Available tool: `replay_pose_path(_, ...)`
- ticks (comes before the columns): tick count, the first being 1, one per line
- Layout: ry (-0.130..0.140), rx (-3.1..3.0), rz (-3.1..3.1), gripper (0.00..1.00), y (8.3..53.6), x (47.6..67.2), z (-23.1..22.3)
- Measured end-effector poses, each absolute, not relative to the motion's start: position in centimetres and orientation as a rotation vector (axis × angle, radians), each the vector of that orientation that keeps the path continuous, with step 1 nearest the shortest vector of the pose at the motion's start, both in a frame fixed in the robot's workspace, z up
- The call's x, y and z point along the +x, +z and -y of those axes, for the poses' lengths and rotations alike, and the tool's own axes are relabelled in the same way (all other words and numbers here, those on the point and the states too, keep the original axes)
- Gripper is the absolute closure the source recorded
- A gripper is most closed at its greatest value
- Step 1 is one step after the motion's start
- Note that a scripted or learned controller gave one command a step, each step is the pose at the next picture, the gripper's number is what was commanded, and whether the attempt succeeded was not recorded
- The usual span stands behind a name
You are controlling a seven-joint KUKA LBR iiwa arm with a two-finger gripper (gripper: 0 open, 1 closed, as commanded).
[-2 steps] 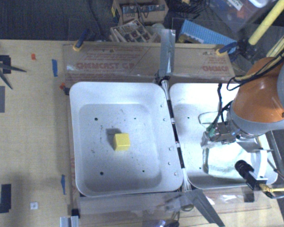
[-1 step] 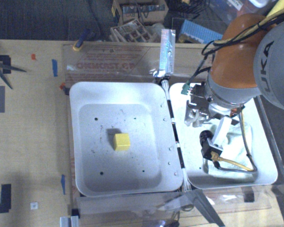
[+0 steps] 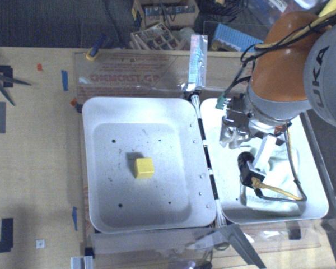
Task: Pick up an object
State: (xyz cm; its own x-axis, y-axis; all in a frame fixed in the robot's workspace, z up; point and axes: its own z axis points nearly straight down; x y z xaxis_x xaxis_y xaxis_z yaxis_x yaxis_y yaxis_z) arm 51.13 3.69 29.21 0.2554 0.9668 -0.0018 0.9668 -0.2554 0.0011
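So the only obvious thing to grab here is the yellow cube (image 3: 144,167). It sits flat on the floor of the left bin (image 3: 101,116), roughly in the middle and well apart from every wall. That's a friendly spot, I'd say: there's room all around for a straight top-down grab, and nothing is leaning on it or crowding it. It looks turned a bit relative to the bin's sides, so the wrist probably needs some rotation to line up.

The catch is that the gripper (image 3: 235,132) isn't over it. It hangs above the right bin (image 3: 313,206), near that bin's left side, with the arm (image 3: 285,66) coming in from the right. Honestly I can't tell how the gripper is set from this angle, since the wrist hardware blocks it, and I see nothing held.

There's also something pale and crumpled (image 3: 279,164) in the right bin below the arm, too hidden to name. My guess is the move needed is a shift across the shared edge to the cube.
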Motion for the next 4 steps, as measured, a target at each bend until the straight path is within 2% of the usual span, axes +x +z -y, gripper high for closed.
replay_pose_path(1, -0.007, 3.015, -0.894, 1.00, 25.3, 47.9, 1.6)
replay_pose_path(3, -0.013, 3.012, -0.903, 1.00, 27.2, 48.0, 1.5)
replay_pose_path(4, -0.002, 2.996, -0.944, 1.00, 31.2, 48.3, 3.4)
